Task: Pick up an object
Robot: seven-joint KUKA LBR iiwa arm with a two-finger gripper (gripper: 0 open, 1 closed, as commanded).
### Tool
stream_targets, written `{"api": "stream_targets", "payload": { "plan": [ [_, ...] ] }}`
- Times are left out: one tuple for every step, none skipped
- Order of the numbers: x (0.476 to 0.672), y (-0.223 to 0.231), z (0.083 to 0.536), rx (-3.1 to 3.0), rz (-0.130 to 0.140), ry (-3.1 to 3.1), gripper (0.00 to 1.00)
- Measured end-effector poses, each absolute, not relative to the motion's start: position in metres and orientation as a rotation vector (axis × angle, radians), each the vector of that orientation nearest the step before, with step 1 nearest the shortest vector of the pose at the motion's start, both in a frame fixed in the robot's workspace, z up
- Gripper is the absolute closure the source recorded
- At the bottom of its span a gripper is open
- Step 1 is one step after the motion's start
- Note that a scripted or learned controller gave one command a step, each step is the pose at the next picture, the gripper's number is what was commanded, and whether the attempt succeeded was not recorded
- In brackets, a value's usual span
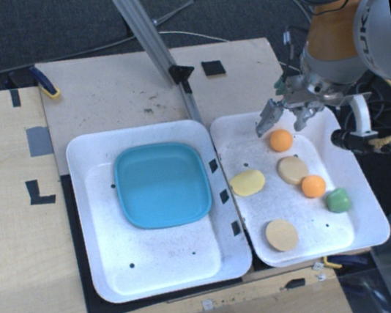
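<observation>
While arm (351,22) reaches in from right, end effector (281,120) spread wide, holding nothing, above orange ball (280,141)

Two white bins sit side by side: the left bin (112,277) and the right bin (364,231). One blue plate (162,184). Two orange balls, one upper (280,140) and one lower (313,186). Two tan pieces, one (293,169) and another (281,234). One yellow piece (248,182). One green piece (338,200)

Spread tool (281,120) hovers over orange ball (280,141) in right bin (366,224).
</observation>
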State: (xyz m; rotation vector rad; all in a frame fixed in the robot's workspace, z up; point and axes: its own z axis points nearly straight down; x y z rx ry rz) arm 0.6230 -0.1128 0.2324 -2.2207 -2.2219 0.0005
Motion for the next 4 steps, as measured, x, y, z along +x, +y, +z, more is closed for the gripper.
{"api": "stream_targets", "payload": {
  "plan": [
    [0.618,-0.112,0.170,-2.218,0.005,-2.219,0.00],
    [0.611,-0.110,0.108,-2.218,0.006,-2.219,0.00],
    [0.612,-0.110,0.089,-2.221,0.000,-2.223,0.00],
    [0.612,-0.110,0.101,-2.222,-0.003,-2.225,1.00]
  ]
}}
